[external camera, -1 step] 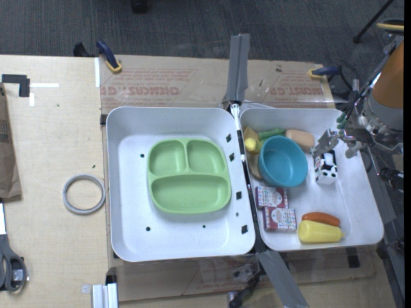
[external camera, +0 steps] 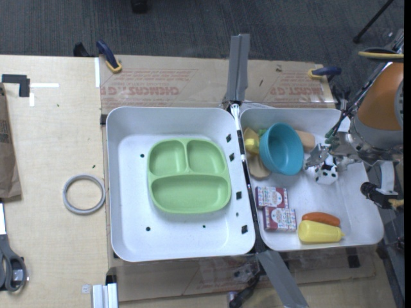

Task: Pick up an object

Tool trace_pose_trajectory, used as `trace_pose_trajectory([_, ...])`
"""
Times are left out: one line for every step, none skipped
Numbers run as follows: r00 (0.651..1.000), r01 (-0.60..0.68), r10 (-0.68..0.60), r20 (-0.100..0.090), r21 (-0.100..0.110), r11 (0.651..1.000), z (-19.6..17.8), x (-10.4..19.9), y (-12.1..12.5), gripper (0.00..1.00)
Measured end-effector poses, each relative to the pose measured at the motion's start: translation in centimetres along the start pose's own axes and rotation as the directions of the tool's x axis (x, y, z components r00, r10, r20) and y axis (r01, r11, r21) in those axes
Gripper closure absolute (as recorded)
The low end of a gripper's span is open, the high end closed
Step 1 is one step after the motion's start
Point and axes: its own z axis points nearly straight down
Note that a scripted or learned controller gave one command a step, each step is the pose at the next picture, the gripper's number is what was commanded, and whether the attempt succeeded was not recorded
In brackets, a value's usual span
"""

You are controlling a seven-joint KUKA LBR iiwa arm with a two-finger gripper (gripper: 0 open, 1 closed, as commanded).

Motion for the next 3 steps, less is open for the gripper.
trace_pose_trajectory([1.000,0.000,0.000,-0.002,0.006,1.000,-0.5,-0.1,-0.1,1.00])
trace_pose_trajectory([0.985,-0.175,0.175,0.000,0.005,0.985,-2.8,0.1,-2.4,1.00])
trace_pose_trajectory([0.999,-0.039,0.039,0.001,0.002,0.999,-9.5,0.9,2.5,1.00])
